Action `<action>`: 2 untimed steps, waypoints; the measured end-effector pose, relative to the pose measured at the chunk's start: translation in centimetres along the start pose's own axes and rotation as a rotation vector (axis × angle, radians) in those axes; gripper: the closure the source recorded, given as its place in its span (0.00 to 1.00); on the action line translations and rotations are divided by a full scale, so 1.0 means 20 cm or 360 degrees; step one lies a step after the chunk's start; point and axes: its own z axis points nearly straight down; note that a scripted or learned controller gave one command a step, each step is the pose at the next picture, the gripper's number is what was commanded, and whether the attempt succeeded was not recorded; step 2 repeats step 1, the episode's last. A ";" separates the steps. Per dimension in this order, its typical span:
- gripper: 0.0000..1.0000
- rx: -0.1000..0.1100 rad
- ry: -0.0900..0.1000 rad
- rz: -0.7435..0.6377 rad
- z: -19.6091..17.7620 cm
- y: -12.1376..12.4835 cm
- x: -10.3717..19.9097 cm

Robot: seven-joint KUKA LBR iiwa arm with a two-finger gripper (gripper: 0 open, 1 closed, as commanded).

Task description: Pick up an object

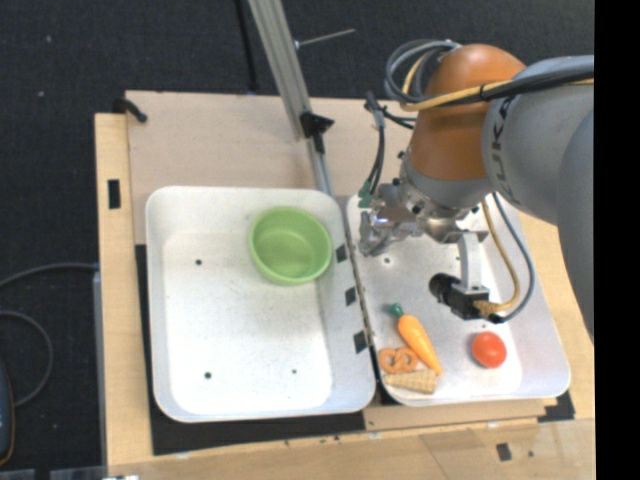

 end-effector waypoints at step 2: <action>1.00 0.0002 -0.0001 -0.0004 0.04 -0.07 0.25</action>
